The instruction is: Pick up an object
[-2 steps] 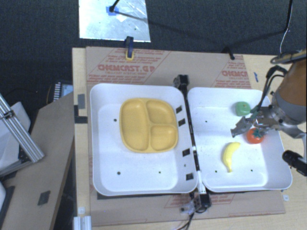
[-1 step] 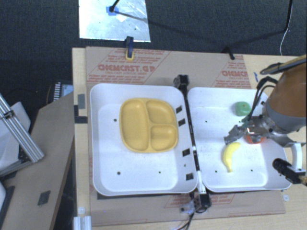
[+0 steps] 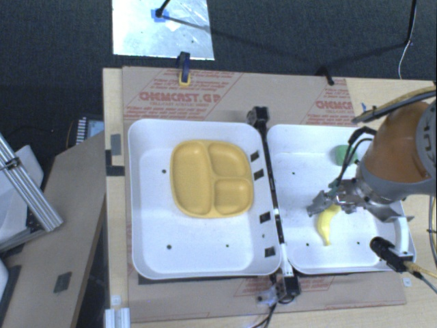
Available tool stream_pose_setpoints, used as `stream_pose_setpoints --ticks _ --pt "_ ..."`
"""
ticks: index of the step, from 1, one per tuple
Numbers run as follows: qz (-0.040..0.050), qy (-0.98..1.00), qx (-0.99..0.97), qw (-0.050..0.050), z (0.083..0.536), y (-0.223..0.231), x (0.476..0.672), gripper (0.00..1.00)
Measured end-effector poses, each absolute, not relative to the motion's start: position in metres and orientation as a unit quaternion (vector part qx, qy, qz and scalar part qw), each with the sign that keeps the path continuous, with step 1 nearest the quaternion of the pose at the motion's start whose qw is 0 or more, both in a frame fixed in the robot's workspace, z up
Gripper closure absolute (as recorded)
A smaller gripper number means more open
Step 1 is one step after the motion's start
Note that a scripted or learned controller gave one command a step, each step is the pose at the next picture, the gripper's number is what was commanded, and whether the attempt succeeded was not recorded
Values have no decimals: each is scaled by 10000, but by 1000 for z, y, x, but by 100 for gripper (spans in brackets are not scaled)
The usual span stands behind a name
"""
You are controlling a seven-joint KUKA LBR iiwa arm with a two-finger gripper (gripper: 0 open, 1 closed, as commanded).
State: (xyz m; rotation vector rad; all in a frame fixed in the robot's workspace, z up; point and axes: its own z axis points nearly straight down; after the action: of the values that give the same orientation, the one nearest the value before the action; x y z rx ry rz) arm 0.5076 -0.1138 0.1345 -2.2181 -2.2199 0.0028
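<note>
The grey arm's two-finger gripper (image 3: 326, 203), its finger state impossible to tell, hovers over the small yellow banana-shaped object (image 3: 326, 225) in the right white bin (image 3: 295, 183).

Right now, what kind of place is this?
Likely a robotics lab test bench: a robot arm reaches over two white bins, one holding a yellow divided plate, the other a banana, with cables around.

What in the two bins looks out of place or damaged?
Nothing stands out. The yellow divided plate lies flat in the left bin; the banana and a green object lie in the right bin.
</note>
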Motion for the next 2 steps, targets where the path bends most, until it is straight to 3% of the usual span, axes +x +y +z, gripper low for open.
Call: stream_pose_setpoints --ticks 1,2 --pt "5 -7070 -7072 14 82 -113 507 0" --pt "-5 -7072 -7070 -6 95 -114 509 100"
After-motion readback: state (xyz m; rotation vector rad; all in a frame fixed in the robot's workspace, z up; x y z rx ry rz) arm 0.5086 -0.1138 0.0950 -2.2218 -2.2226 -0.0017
